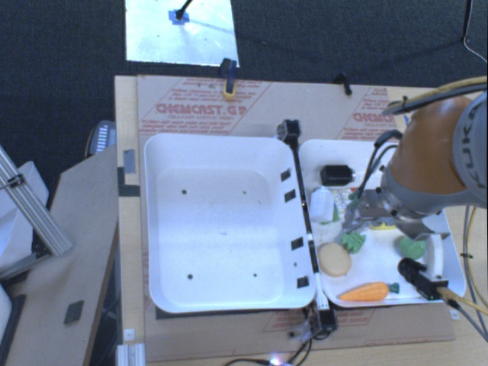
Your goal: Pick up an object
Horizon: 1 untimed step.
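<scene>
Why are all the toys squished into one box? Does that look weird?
A little lopsided, yes. The carrot, the round tan piece, the green pieces, and the black thing all crowd the right bin, under the gripper. Nothing looks spilled or broken, though.

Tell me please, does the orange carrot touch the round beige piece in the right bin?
Apart. The camera view shows a strip of white bin floor between the carrot and the round beige piece.

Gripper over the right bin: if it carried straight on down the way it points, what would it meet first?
Most likely the green toy just under the gripper, beside the round tan piece; depth is hard to judge from this slant.
</scene>
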{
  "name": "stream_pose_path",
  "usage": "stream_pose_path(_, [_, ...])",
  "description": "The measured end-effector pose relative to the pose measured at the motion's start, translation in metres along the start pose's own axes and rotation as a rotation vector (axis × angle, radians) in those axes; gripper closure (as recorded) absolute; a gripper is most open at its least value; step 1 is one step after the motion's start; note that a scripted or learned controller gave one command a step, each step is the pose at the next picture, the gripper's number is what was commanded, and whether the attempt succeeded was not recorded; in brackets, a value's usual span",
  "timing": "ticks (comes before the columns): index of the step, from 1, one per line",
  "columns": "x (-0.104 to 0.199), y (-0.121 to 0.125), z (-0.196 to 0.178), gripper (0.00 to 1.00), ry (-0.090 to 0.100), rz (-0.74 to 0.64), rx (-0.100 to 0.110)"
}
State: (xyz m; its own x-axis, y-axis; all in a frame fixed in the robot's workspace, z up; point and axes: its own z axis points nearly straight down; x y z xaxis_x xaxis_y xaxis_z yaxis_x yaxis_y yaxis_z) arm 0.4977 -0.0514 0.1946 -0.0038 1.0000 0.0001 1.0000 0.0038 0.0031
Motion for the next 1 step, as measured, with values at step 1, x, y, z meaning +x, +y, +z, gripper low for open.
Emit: stream_pose_path(1, [0.0032, -0.0088, -0.171, 1.0, 0.0, -0.002, -0.017])
